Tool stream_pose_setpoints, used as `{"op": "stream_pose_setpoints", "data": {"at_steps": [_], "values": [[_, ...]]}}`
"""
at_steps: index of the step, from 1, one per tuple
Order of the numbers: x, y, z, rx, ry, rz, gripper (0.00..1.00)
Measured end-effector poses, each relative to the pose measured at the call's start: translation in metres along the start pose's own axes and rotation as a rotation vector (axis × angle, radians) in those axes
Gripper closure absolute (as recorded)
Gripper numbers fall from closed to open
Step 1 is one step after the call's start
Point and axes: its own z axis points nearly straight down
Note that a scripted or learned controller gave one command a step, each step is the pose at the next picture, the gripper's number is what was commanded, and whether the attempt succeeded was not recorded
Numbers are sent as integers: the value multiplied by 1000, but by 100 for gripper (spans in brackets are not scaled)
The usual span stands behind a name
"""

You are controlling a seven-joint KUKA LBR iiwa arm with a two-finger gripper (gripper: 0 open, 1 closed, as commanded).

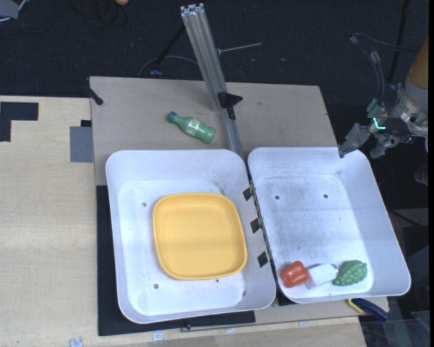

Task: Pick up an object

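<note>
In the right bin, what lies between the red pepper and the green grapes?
A small white block lies between the red pepper and the green grapes, close against both, near the front wall of the right bin, in the camera view.

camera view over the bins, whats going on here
A grey robot arm reaches in from the right, and its tool hovers above the top right corner of the right bin, holding nothing. At that bin's near edge lie a red pepper, a small white block and a green bunch of grapes. The left bin holds a yellow plate. A green bottle lies on the board behind the bins. Nothing has been picked up yet.
</note>
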Motion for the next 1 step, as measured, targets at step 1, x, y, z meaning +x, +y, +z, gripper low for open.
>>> {"op": "stream_pose_setpoints", "data": {"at_steps": [1], "values": [[0, 0, 0, 0, 0, 0, 0]]}}
